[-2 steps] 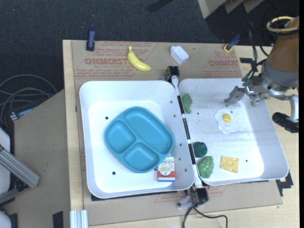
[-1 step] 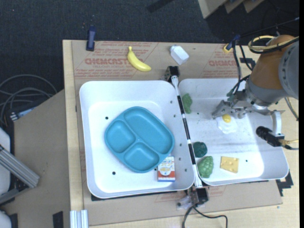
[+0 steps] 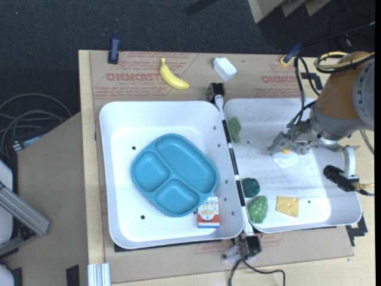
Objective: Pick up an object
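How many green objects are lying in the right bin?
3. One green piece lies near the right bin's upper left wall, a darker one by the left wall lower down, and a bumpy one just below it. The arm may hide others.

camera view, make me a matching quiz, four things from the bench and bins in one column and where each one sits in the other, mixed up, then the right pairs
Things:
1. banana
2. blue tray
3. cheese wedge
4. small carton

Places:
A. right bin, near its front edge
B. on the cardboard behind the left bin
C. left bin, at the front right corner, beside the tray
D. middle of the left bin

Pairs: 1-B, 2-D, 3-A, 4-C
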You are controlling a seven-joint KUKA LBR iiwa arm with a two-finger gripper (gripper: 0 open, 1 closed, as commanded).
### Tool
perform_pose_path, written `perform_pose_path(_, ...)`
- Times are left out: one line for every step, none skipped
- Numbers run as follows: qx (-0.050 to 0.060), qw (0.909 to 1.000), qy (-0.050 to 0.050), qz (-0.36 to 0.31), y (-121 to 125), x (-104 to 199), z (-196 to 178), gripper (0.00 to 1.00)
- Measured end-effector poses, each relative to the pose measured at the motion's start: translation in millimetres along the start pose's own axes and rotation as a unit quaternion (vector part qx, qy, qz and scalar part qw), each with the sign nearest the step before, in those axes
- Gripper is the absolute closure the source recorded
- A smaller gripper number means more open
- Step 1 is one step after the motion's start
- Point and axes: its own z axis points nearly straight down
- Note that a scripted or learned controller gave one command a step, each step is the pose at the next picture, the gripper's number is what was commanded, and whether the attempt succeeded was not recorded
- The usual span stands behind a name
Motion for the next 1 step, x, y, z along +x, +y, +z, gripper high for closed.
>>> perform_pose_path(-0.002, 1.0000, -0.002, 0.000, 9.2, -32.3, -0.4, 0.00)
